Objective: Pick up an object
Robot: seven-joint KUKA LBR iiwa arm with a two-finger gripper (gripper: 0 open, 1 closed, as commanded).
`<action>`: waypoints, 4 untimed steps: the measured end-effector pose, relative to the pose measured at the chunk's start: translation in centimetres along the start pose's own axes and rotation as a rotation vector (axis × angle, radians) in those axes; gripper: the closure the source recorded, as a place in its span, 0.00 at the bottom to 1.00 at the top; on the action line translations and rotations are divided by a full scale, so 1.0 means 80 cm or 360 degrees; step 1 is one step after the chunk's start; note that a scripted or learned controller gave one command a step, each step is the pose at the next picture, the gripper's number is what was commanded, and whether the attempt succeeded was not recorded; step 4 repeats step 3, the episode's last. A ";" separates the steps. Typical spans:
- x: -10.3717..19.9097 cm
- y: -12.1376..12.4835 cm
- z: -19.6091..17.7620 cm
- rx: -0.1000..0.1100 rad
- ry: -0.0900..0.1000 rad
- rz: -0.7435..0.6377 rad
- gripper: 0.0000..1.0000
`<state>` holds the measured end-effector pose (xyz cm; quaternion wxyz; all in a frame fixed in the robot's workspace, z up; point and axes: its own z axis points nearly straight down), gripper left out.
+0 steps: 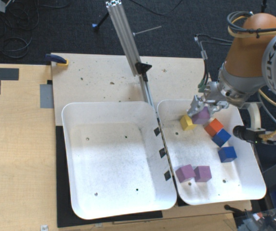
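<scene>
Gripper [199,110] hovering low in the right white plastic bin [253,189], maybe pinching a purple foam block [202,116]?

Honestly can't tell if the fingers are clamped. I'd lift straight, clear of the yellow cube [187,122] touching it.

Gripper [199,110] low in the right bin [253,189]
A purple block [201,116] sits at its fingers — yellow block [187,122] just left, orange block [215,126] just right.
</scene>
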<state>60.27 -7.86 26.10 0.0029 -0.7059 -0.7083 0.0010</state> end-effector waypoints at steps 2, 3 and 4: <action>0.103 -0.062 0.019 0.0002 -0.0001 0.0000 1.00; 0.171 -0.072 0.037 0.0001 -0.0001 -0.0001 1.00; 0.171 -0.072 0.037 0.0001 -0.0001 -0.0001 1.00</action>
